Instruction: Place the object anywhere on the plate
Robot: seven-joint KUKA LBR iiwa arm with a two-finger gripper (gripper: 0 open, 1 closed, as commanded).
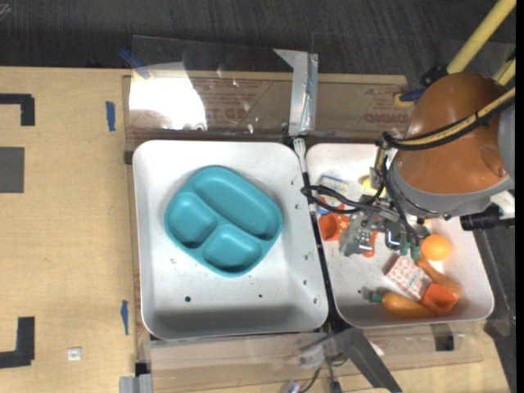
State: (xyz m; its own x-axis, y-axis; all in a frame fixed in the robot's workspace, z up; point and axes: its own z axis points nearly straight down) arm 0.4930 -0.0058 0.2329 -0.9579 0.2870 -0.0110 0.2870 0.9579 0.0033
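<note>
The desk (57, 219) carries two shallow white bins side by side; the left bin (164, 301) holds a teal plate (223, 219) with three compartments, lying tilted and bare. The arm (454, 137), grey with an orange band, reaches in from the right and stands over the right bin (479, 301); its pincer (360, 237) hangs low over the left part of that bin, and whether it is apart or together cannot be told amid cables and clutter. The objects lie in the right bin: an orange ball (435, 247) right of the pincer; a red-and-white patterned packet (407, 277) below it; a carrot-like piece (401, 304) near the front wall; an orange item (331, 226) just left of the pincer.
</note>
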